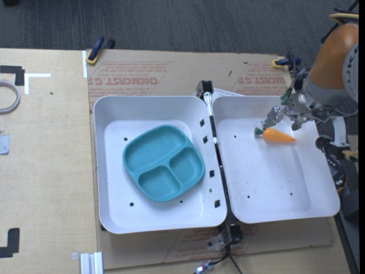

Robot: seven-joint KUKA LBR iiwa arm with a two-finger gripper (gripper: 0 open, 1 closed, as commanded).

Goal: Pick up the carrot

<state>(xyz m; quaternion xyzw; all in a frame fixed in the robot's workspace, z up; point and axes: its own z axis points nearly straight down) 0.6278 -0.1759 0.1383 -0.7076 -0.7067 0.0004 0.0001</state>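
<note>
A blue tray [164,162] with three compartments is seen in the left bin [108,210], toward nine o'clock on the worktop [45,170]. The carrot [278,136] lies in the right bin [274,193], near its far wall, toward two o'clock. The gripper [283,117] is poised just above it, fingers spread, nothing grasped.

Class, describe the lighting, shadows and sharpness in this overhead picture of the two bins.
Camera view: even, soft lighting, with no harsh glare on the white bins; the teal plate is crisp; the carrot casts a faint shadow; the gripper looks slightly soft.
</note>
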